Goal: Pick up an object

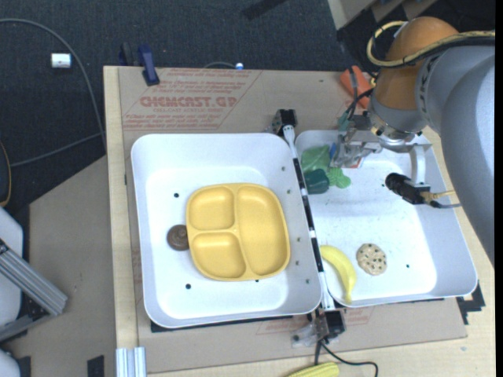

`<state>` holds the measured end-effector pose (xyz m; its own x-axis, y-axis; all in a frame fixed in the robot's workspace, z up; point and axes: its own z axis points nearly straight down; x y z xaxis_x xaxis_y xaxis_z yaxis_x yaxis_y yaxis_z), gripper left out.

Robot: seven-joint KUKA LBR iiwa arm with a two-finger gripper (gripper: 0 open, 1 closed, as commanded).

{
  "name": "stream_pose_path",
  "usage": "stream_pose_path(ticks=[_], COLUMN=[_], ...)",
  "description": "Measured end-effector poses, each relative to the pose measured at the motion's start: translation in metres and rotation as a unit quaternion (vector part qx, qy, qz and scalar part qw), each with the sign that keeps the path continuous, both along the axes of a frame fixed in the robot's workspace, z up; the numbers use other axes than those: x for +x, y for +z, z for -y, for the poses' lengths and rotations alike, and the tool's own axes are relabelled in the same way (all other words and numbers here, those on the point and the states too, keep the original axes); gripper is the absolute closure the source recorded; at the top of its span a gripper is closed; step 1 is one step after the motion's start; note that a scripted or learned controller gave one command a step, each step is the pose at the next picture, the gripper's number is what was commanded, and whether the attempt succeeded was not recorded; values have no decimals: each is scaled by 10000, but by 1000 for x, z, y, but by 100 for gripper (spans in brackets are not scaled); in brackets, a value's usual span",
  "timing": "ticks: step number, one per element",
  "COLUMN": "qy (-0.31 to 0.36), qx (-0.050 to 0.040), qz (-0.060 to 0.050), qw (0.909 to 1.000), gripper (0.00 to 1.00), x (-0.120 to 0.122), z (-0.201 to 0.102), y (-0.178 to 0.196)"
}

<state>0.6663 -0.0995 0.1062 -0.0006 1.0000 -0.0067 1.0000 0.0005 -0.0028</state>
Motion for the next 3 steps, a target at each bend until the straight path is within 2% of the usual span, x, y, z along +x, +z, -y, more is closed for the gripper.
stream_pose_path(ticks=[1, 2, 3], qy=[-7, -5, -16], qx=[33, 38, 3], qz=[10, 7, 19], qw=[10000, 10000, 10000], gripper=[100, 0, 0], x=[-88, -88, -46], z=[6, 5, 15], y=[43, 43, -21])
